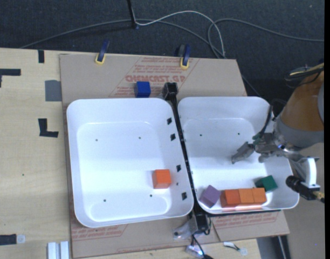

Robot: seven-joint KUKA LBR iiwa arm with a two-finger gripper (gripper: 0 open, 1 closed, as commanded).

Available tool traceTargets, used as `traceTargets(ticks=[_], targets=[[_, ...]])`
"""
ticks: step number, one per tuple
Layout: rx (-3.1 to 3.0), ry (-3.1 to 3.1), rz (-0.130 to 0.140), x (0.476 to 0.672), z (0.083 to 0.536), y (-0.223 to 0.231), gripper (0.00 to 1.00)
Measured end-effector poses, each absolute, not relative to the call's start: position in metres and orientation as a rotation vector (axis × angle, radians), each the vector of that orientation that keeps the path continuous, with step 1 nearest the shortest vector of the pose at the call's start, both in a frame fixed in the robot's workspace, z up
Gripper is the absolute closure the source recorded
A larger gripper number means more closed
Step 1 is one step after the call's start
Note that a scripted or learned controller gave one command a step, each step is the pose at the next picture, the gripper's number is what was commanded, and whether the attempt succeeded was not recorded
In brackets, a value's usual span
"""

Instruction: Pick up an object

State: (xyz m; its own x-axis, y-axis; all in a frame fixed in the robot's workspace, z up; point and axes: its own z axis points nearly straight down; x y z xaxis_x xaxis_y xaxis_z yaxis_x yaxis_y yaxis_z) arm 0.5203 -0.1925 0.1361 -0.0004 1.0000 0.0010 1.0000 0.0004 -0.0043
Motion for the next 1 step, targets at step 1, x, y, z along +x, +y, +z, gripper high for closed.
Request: traceTargets(ticks=[1], targets=[[-2.22,-2.222,0.001,0.5212,0.1481,-0.1927,1.0]])
